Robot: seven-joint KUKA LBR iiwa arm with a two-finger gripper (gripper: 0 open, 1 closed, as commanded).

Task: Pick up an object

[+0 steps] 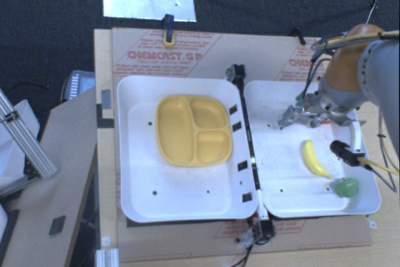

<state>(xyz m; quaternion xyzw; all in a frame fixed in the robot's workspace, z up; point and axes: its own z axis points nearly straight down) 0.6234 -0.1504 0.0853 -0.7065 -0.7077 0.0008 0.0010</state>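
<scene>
Gripper (294,117), seemingly metallic, hovers near curved smooth banana (315,159).

Yellow banana (315,160) flat in right bin (275,197), green object (345,187) near.

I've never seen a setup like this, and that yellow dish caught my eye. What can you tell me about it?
The yellow plate is a rounded-square divided dish, plastic by its look, with one large compartment and two smaller ones. It lies flat, face up, near the middle of the left bin, slightly turned. Its compartments hold nothing. It touches just the bin floor.
</scene>
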